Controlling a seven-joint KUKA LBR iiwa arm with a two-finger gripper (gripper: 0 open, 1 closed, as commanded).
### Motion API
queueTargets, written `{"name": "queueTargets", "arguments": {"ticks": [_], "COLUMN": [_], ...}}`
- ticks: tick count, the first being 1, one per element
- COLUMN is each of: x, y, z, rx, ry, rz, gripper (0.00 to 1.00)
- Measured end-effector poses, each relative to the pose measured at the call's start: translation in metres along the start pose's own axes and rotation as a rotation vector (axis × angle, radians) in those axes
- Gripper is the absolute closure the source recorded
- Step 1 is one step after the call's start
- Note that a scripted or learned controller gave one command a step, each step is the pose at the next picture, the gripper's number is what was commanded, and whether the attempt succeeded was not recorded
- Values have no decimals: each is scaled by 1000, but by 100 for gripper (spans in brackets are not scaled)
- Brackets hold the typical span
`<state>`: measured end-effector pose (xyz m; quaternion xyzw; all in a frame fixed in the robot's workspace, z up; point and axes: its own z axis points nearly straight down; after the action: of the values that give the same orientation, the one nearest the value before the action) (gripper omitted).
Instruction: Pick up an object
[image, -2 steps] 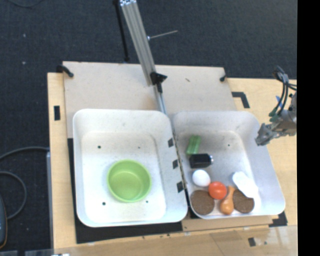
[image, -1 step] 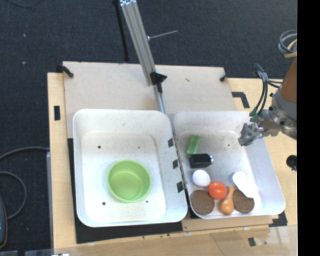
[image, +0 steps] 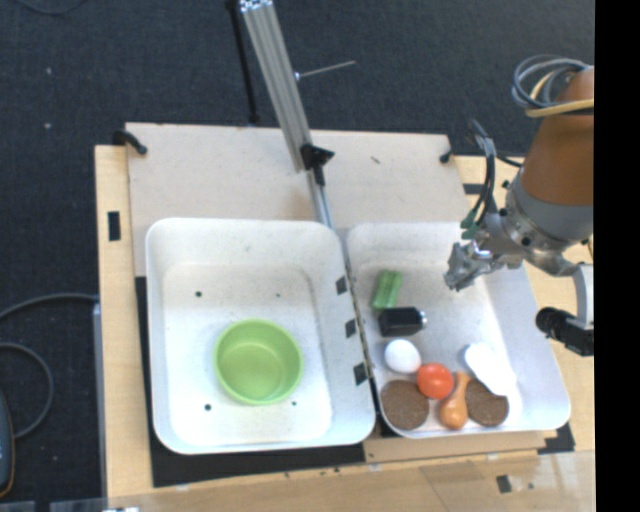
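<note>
Above the right bin (image: 520, 330), jaws (image: 462, 272) (apparently empty) — green block (image: 386, 289) nearby.

Two white bins (image: 170, 250) on a wooden bench (image: 220, 165), slanted metal pole (image: 280, 85) behind.

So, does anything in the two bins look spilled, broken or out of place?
Nothing stands out. The green bowl sits upright in the left bin; the small items lie clustered at the right bin's near end, none spilled. The gripper is above that bin.

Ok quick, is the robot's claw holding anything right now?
Gripper: above the right bin, nothing visibly in it; whether it is open or closed cannot be told.
</note>
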<state>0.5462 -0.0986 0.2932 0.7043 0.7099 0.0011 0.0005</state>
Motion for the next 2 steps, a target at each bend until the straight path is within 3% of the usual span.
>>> {"name": "queueTargets", "arguments": {"ticks": [2], "x": [93], "y": [1], "z": [14], "rx": [0], "ry": [-1], "rz": [5], "gripper": [100]}}
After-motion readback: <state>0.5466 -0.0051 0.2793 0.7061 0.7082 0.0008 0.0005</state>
